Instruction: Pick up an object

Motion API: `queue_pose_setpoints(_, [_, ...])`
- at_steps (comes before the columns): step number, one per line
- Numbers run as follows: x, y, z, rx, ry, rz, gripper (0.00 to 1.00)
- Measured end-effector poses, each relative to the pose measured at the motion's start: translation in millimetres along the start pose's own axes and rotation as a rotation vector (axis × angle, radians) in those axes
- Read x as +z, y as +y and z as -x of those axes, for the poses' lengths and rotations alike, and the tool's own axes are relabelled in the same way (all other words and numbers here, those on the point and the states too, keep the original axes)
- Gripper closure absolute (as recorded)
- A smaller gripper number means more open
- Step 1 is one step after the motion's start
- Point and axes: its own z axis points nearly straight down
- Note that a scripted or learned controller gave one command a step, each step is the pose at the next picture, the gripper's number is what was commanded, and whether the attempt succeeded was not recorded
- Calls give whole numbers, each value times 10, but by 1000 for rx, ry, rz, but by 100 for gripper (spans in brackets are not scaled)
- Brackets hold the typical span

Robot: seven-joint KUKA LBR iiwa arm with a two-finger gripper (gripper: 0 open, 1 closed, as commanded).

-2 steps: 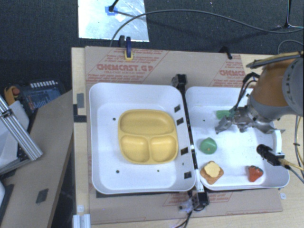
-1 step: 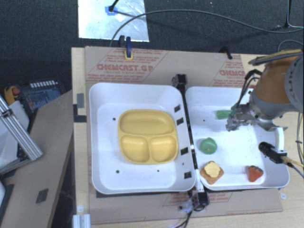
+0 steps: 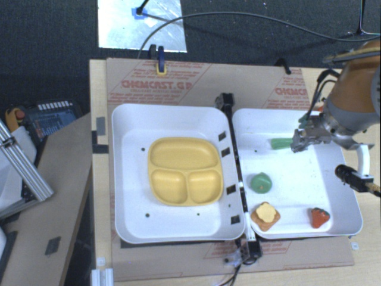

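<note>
Hand sat low at right bin's far end, touching the green stick, prob. lined up for a grab; grip state: can't tell. Green ball, strawberry lay nearer.

Two white bins sat side by side on pale tan board printed with red lettering. In the left bin lay a soft yellow tray. The right bin held a light green piece at its far side, a darker green round thing near the middle, a tan and yellow item at the near left, and a red-orange piece with a green tip at the near right. The arm was grey with an orange band. Beyond the board, dark blue-black carpet carried a shiny silver sheet.
</note>
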Motion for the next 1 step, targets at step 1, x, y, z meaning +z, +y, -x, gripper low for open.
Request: queue_pose_setpoints(1, [-651, 28, 6, 0, 0, 0, 100])
